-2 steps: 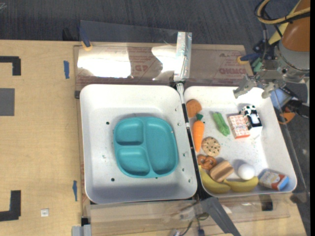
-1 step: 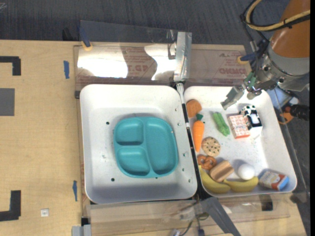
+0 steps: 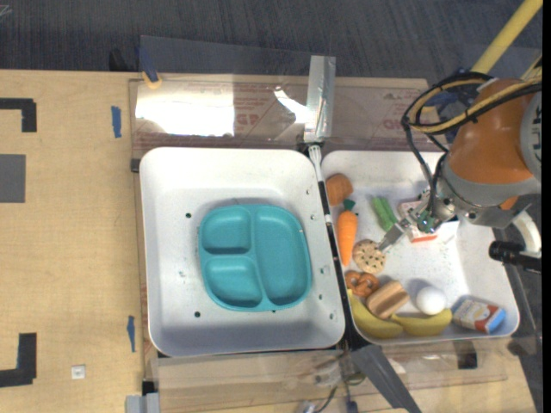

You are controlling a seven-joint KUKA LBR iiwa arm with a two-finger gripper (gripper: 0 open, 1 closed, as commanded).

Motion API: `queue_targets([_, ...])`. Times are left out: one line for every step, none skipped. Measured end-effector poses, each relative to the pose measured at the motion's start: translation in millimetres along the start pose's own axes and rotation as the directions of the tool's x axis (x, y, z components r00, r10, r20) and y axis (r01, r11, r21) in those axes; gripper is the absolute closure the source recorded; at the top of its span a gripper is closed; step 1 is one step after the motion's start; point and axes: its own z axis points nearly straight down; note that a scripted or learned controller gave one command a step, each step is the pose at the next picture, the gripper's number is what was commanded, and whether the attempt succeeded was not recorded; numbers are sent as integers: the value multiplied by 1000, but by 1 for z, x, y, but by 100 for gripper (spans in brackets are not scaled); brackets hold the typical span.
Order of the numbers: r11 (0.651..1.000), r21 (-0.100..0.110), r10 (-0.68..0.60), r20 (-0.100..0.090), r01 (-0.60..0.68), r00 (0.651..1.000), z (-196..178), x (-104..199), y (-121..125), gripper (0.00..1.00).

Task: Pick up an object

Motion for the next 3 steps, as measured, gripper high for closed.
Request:
queue_targets([840,-23,542,4,-542,840,39,-18,25,0])
queue_targets([840,-30,542,7,-542,840,27,-20,26,100])
queue_targets([946,-13,323,3,-323,946,-55,29,128,100])
